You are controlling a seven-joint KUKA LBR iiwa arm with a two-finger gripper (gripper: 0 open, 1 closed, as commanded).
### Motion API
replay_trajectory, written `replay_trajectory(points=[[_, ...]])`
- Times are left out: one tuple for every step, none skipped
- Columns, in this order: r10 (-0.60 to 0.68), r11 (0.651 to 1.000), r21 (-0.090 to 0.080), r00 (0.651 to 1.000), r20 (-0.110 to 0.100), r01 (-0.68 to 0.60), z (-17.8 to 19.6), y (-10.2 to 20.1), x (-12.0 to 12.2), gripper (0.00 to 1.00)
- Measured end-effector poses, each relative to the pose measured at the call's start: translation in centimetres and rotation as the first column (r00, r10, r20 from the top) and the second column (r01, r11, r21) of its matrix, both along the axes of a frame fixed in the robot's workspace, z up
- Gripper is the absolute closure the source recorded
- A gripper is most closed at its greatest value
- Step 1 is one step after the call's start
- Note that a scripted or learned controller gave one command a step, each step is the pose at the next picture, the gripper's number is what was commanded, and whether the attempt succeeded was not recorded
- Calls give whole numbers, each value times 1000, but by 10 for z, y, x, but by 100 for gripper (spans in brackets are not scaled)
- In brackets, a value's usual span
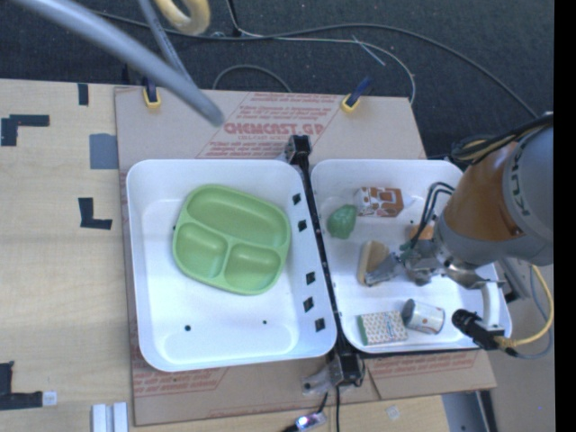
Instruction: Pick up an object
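Note:
The right bin (pixel 450 171) holds several small objects. A tan wedge-shaped piece (pixel 368 257) lies near its middle. My gripper (pixel 389 269) reaches in from the right and sits low against the wedge's right side, partly covering it. A green rounded object (pixel 342 220) rests by the divider. Toward the back is a small brown and white box (pixel 379 202). A green-speckled flat block (pixel 382 328) and a grey and white cylinder (pixel 423 316) lie near the front wall. A bit of orange (pixel 413 234) shows just behind the gripper.
A green divided plate (pixel 233 238) lies in the left bin (pixel 153 331). A black divider (pixel 310 241) runs between the two bins. The arm's orange band (pixel 481 196) and grey wrist hang over the right bin's right side. Cables trail across the dark floor behind.

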State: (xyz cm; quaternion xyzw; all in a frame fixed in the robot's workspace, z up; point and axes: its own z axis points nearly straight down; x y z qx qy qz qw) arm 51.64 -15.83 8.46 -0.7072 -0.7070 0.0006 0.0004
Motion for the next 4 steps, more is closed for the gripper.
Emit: replay_trajectory(points=[[2,1000,3,1000,8,-2,15,2,3,100],[0,1000,0,1000,4,0,65,-6,-1,100],[3,1000,-1,1000,5,-3,127,-2,-3,100],[2,1000,0,1000,3,-2,156,-2,-2,100]])
